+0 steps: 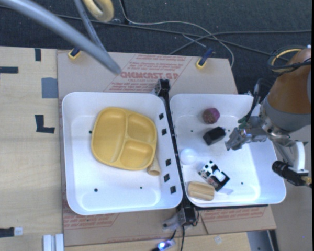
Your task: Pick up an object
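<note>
White plastic bins, gripper (235, 141) over the right bin (261, 192).
Fingers state: cannot tell. Black rectangular block (214, 135) lies just beside the gripper, near the round purple ball (210, 115) toward the bin's far edge. Yellow compartment plate (124, 138) occupies the left bin (78, 192).

Arm: appearance

Arm (289, 95): rounded grey housing with a broad orange band above the wrist; yellow and black cables looped at its top. Gripper (235, 141): grey metal parts. A black cylindrical part projects beside the wrist.
</note>
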`<state>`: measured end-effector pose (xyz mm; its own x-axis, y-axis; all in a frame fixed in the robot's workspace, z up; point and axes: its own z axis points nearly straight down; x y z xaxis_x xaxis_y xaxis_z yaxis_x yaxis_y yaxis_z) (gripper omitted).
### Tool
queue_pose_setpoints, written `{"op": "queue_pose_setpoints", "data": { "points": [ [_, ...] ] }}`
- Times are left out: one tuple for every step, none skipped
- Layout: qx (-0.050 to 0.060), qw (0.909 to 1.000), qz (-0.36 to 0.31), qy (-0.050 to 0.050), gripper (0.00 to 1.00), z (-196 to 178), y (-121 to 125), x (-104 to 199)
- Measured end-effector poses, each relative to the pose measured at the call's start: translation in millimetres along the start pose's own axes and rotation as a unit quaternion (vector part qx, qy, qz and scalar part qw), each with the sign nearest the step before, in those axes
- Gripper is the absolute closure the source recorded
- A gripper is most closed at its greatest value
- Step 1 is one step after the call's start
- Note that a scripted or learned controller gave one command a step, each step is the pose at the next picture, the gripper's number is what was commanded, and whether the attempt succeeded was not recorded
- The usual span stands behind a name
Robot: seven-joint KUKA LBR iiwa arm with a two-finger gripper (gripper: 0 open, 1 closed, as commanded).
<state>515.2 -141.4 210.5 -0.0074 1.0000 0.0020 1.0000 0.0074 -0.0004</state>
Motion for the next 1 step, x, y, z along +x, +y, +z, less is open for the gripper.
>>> {"op": "queue_pose_setpoints", "data": {
  "points": [
    [0.001,1.0,0.001,0.0,1.0,8.4,-1.5,50.5]
  ]
}}
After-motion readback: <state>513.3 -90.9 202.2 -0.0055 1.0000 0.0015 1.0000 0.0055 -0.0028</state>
